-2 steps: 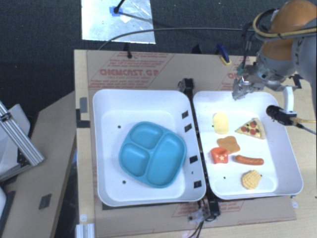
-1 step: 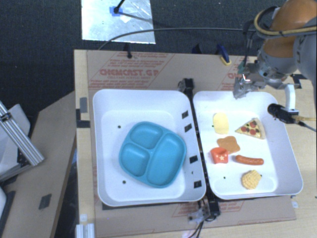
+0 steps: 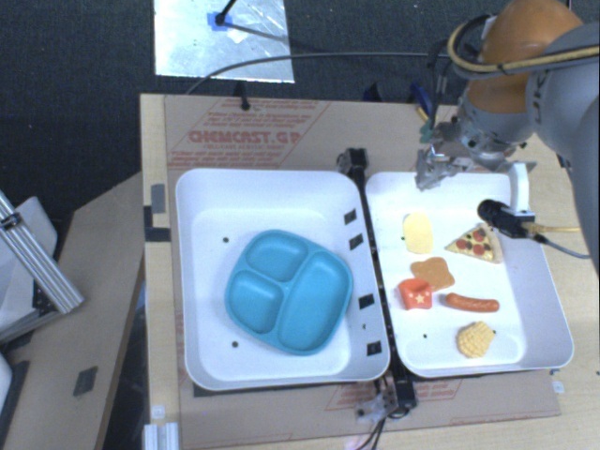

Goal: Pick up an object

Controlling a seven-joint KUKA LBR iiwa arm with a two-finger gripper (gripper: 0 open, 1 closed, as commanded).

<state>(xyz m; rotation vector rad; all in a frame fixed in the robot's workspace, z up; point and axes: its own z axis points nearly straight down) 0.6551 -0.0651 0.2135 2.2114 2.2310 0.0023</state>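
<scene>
Right bin (image 3: 539, 345): pizza slice (image 3: 475, 244), sausage (image 3: 471, 302), corn (image 3: 475, 339). Left bin (image 3: 202, 251): blue plate (image 3: 287, 292). Jaws (image 3: 433, 178) (state cannot be told) upper right.

plate (image 3: 289, 292) in left bin (image 3: 202, 204), food right

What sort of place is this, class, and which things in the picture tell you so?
Probably a robotics lab bench for grasping tests: a grey arm reaches over two white bins, one holding a blue plate, the other toy food such as a pizza slice.
</scene>
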